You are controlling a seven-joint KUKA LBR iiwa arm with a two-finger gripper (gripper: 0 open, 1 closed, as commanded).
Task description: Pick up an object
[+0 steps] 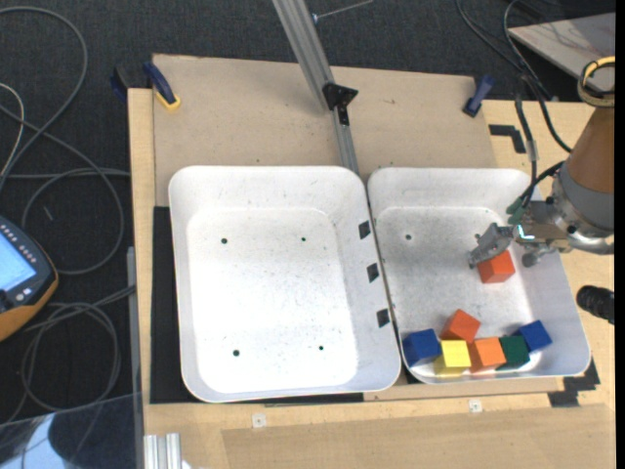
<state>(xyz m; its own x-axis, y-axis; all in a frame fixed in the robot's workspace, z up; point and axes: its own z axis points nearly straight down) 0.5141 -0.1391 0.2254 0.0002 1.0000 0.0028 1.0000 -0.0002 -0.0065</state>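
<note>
At the far left edge, on the dark floor, lies a yellow-and-black handheld pendant point(18, 279) with a lit screen, among loose black cables point(59, 164). The wooden bench point(244, 115) begins just right of it, with a blue clamp point(161, 84) at its far left corner and another blue clamp point(478, 94) near its far right corner. The left bin point(195, 193) sits on the bench, its white floor speckled with small dark marks. A grey metal strut point(308, 42) slants down from the top toward the seam where the two bins meet. The right bin point(391, 193) touches the left one along that seam. At its near edge sits a cluster of blocks: a blue block point(421, 345) on the left, a yellow block point(455, 355) just beside it, an orange block point(464, 323) just behind the yellow one, another orange block point(486, 353), a green block point(514, 349), and a second blue block point(534, 335) at the right end (several touch their neighbours). Farther back, well apart from the cluster, an orange-red block point(496, 267) sits right under the gripper point(500, 245). The arm point(591, 184) reaches in from the right over the bin's right wall. The gripper's fingers are down at the block's far top edge, but whether they are closed on it or merely beside it cannot be told.
</note>
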